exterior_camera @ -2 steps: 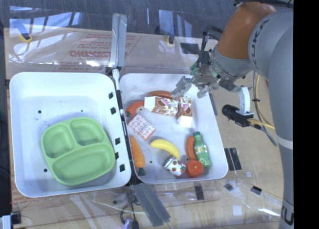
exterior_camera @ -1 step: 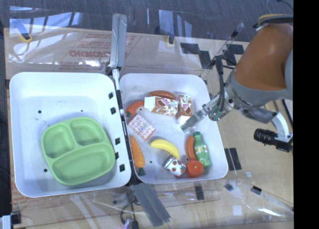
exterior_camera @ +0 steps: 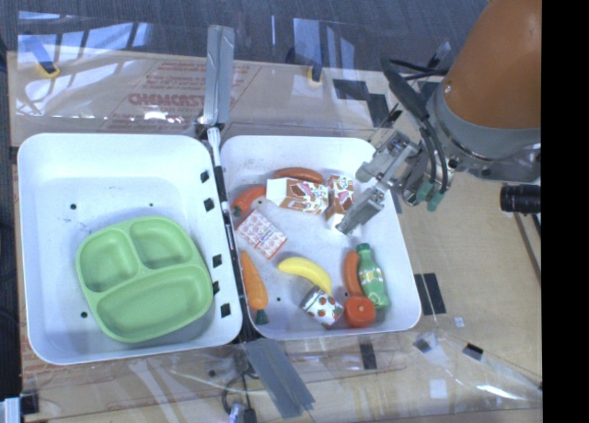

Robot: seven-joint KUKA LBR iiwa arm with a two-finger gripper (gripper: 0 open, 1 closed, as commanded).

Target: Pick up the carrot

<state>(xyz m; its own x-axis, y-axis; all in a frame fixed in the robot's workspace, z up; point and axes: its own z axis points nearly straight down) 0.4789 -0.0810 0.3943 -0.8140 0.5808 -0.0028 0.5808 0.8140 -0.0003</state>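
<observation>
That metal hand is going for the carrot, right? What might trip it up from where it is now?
The carrot lies tight against the left wall of the right bin, so one finger may have little room to slip in beside it. The hand sits across the bin above the snack packets, with a banana and a red-checked packet near the carrot; it might nudge or grab those instead.

1. A green divided plate [exterior_camera: 143, 279] lies in the left bin [exterior_camera: 55, 164].
2. In the right bin [exterior_camera: 304, 147], right of the plate, a banana [exterior_camera: 306, 271] lies near the middle.
3. A green bottle [exterior_camera: 372, 276] lies right of the banana.
4. A tomato [exterior_camera: 360, 311] sits just below the bottle.
</observation>
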